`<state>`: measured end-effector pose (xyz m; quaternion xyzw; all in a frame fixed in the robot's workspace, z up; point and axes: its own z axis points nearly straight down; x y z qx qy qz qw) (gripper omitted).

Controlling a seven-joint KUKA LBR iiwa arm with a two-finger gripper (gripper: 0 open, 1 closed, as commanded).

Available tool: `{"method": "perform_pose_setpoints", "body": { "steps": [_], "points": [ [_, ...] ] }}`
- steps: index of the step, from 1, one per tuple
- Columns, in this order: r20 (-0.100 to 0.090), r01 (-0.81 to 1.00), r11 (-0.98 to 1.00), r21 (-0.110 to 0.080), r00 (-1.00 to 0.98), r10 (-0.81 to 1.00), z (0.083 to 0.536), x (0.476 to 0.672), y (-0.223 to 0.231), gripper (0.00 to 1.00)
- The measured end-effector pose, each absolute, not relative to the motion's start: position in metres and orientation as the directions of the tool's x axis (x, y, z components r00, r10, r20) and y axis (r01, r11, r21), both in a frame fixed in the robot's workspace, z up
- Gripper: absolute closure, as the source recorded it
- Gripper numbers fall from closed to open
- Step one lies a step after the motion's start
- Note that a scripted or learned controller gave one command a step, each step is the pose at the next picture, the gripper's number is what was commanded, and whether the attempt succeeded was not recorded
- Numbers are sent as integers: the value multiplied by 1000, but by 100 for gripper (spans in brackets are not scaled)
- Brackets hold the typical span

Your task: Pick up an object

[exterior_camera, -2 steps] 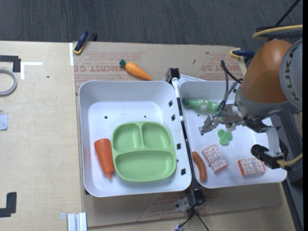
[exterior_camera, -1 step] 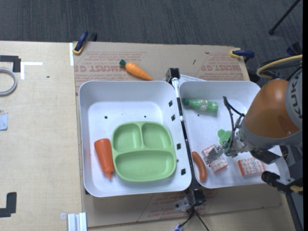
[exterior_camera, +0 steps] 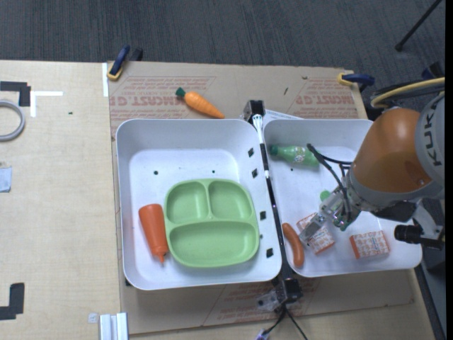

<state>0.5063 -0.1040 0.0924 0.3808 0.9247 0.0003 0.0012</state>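
Gripper (exterior_camera: 320,223) is lowered into the right bin (exterior_camera: 396,263), directly over a red-and-white packet (exterior_camera: 316,236); grip state cannot be told. A second packet (exterior_camera: 369,244) lies just right, a sausage (exterior_camera: 293,244) just left, a green bottle (exterior_camera: 295,154) farther back. Left bin (exterior_camera: 134,190): divided green plate (exterior_camera: 211,223), orange carrot (exterior_camera: 153,231) beside it.

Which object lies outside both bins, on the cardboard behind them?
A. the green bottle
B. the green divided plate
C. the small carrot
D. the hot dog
C: the small carrot lies on the cardboard behind the left bin, while the green bottle and hot dog lie in the right bin, and the green divided plate in the left.
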Motion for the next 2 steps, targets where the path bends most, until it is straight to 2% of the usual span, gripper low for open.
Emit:
{"method": "perform_pose_setpoints", "body": {
  "steps": [1, 2],
  "points": [
    [-4, 706, 708, 3, -708, 706, 102, 507, -104, 100],
    [-1, 862, 508, 1, -508, 862, 192, 556, -50, 100]
  ]
}}
